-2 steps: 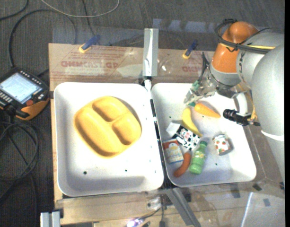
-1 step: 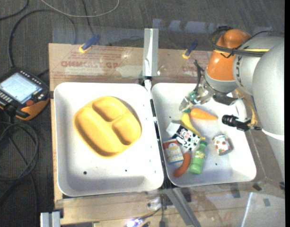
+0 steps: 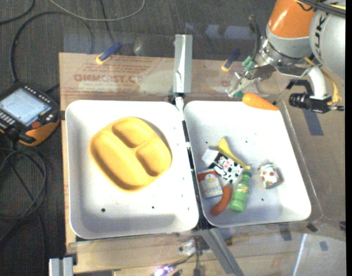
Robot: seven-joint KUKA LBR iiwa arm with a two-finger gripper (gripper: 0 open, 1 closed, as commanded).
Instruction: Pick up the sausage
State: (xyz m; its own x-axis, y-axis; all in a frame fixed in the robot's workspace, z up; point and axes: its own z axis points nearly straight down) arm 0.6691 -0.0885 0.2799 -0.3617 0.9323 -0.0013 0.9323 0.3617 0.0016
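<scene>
Sausage (image 3: 221, 200), near edge of right bin (image 3: 290, 154), is judged light, smooth, best pinched mid-length; gripper (image 3: 243, 80) fingers are seen spread, empty.

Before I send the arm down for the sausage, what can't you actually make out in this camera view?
- Reddish-brown sausage: one end tucked under the small red-labelled packet, other side against the green plastic bottle; its full length is hidden.
- Two-finger gripper: small and cluttered against the bench; finger state unreadable.
- Packet labels: too small to read.
- Grey arm with orange band: cut off by the top and right edges.
</scene>
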